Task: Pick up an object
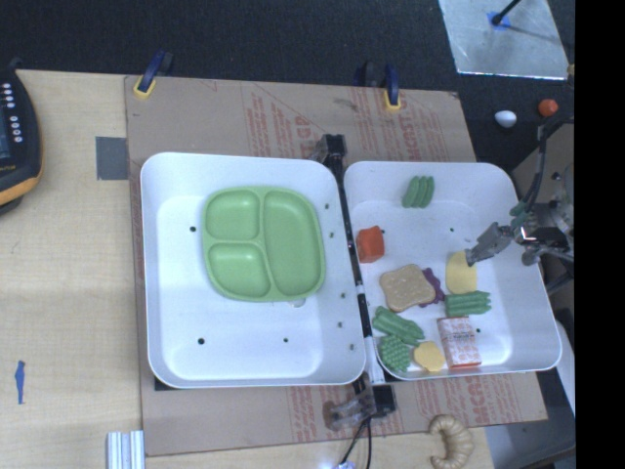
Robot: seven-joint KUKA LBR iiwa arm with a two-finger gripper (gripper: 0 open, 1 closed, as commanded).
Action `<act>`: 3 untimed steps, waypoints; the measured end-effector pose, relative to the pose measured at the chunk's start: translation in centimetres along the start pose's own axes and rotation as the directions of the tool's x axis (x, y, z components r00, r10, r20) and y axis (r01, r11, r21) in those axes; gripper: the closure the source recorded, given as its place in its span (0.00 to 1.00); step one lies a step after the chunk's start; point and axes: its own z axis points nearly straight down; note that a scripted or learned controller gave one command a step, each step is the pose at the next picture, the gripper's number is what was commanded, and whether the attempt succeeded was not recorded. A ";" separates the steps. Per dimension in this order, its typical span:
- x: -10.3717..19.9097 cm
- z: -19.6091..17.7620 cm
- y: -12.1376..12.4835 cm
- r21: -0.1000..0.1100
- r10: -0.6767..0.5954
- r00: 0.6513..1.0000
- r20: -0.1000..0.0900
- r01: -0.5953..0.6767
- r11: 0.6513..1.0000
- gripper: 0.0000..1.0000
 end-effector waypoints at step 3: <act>0.3 14.1 15.1 -0.009 -0.001 1.000 0.003 0.001 1.000 0.00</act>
